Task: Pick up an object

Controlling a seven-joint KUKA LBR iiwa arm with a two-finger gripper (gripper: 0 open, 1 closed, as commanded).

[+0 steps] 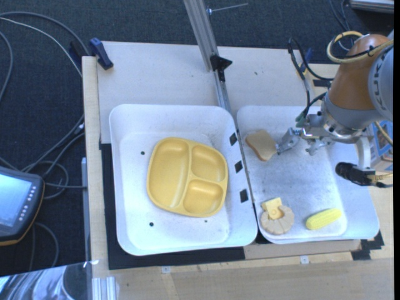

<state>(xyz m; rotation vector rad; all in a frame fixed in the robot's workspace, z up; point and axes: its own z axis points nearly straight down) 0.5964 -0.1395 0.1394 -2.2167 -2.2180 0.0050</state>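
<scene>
1. the arm (356,83) reaches in from the right of the frame and hangs over the upper part of the right bin (350,230). judging from this, the pick is at the approach stage: nothing is lifted, and closing on something and raising it are both left to do.
2. the left bin (125,130), in the middle-left of the frame, holds one thing: a yellow divided tray (187,176) lying flat near its centre, with three compartments, none with anything in it.
3. the right bin holds three small objects. a tan bread-like piece (262,144) lies near its upper left corner; a round tan piece with a yellow block on top (276,216) sits at its lower left; a yellow corn cob (324,218) lies at its lower middle, near the round piece but apart from it.
4. the gripper (289,140) points left, its tip just beside the bread-like piece, which seems the likeliest target. nothing is visibly between its fingers; how far open they are, i cannot tell, nor whether the tip touches the piece.
</scene>
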